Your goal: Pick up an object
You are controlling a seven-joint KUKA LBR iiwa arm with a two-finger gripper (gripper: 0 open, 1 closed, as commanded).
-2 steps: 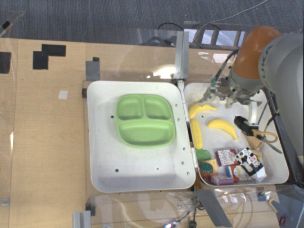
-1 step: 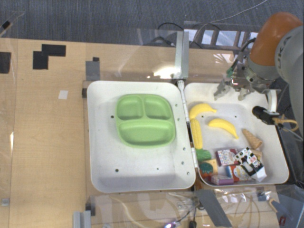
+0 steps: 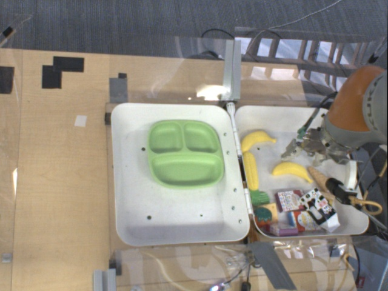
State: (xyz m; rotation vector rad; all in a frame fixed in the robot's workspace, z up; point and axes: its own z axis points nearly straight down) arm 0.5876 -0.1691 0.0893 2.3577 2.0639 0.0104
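The gripper hangs low over the right shallow white bin; its state cannot be determined. Judged a pre-grasp position: a curved yellow plastic banana lies just below it. Beyond lie a second banana and small boxes. Further left, the left white bin holds a green compartment tray.

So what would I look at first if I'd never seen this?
Probably the bright green plate, alone in the middle of the left bin. Next, the two yellow bananas in the crowded right bin, with the robot's claw just above them.
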